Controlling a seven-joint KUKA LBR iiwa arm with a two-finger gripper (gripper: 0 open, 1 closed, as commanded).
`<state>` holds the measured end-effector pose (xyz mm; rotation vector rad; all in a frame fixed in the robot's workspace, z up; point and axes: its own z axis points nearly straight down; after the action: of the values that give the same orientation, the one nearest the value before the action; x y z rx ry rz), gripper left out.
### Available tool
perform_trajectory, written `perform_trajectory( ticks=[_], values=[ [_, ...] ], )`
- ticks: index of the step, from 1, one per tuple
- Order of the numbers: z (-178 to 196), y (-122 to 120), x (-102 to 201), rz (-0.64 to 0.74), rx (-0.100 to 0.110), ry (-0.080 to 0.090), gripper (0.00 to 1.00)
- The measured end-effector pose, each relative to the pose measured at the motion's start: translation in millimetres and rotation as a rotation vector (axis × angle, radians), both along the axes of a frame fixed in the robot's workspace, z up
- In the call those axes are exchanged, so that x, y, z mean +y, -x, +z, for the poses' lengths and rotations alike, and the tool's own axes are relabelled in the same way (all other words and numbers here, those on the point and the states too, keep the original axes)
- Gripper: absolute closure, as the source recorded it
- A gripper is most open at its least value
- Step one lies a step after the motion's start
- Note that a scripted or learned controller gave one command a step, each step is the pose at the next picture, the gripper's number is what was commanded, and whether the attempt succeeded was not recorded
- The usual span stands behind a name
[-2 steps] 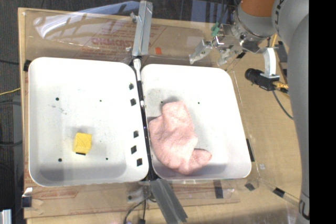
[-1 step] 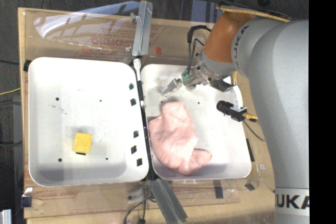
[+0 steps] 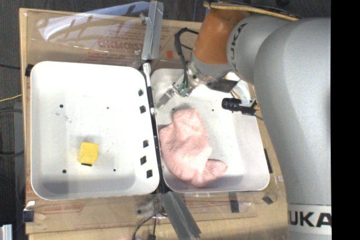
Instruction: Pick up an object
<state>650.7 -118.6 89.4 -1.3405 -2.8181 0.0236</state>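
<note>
Wooden bench (image 3: 84,36) on dark carpet, two white bins, and the grey arm (image 3: 281,93) looming over the right bin (image 3: 247,171).

Big pink cloth (image 3: 188,146) slumps against that bin's near-left side; the small yellow block (image 3: 88,153) sits alone in the left bin (image 3: 84,87). The gripper (image 3: 181,89) hovers at the right bin's far-left corner, just beyond the cloth, its opening too hidden to call, nothing visibly held. Best play, I'd judge: come down squarely on the cloth's bulk, not its thin edge.
</note>
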Motion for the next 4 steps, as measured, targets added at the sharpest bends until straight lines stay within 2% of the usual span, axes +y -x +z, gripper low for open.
perform_trajectory(
  ticks=[1,2,3,4],
  values=[
    [11,-3,2,0.004,-0.013,-0.001,1.0],
    [11,-2,2,0.004,-0.006,-0.002,0.0],
    [7,3,9,0.292,-0.02,0.005,0.0],
    [7,12,7,0.048,-0.02,0.01,0.0]
  ],
)
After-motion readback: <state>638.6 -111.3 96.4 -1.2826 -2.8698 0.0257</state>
